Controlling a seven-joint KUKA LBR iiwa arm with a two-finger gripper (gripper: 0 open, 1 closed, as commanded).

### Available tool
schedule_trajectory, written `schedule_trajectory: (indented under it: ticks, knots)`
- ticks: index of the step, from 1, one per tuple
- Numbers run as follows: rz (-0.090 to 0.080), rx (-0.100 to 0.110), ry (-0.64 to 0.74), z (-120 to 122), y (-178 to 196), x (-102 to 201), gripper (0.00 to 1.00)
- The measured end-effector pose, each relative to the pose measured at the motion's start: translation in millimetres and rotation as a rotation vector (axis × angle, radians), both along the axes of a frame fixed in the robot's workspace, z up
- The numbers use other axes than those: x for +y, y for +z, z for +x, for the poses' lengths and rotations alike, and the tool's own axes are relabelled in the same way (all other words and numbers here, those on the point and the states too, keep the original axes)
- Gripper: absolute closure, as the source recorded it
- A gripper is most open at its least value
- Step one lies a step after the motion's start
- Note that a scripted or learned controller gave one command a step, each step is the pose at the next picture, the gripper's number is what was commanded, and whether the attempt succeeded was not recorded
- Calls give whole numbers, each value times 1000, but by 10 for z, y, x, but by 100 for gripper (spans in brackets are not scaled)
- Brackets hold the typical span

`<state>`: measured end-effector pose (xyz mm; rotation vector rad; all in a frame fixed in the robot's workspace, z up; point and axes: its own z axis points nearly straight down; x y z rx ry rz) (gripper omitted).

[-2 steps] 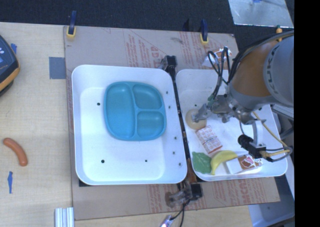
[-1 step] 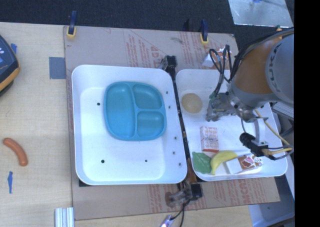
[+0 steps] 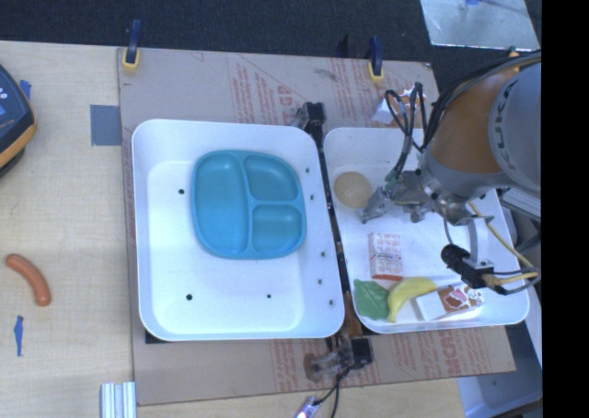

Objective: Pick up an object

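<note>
**Round tan ball sits nearest the end effector**

Here, you have the end effector (image 3: 382, 204) low in the right bin (image 3: 342, 145), just beside a round tan ball (image 3: 352, 190) near the bin's left wall; whether it is released or clenched, you cannot tell. The ball looks light and smooth, so it may roll; take it across its middle. The small packet (image 3: 386, 255) lies flat and thin, probably hard to pinch. The banana (image 3: 409, 294) and green piece (image 3: 372, 299) touch at the near edge, beside a card (image 3: 456, 299). The bin wall crowds the ball. The left bin (image 3: 152, 223) holds a blue divided plate (image 3: 248, 203); a sausage (image 3: 28, 278) lies on the worktop (image 3: 55, 223).
</note>
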<state>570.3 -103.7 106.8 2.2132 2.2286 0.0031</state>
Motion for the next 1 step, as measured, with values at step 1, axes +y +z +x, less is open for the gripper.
schedule_trajectory:
  ticks: [1]
  knots:
    - [-2, 5, -1, 369, -151, 121, 0]
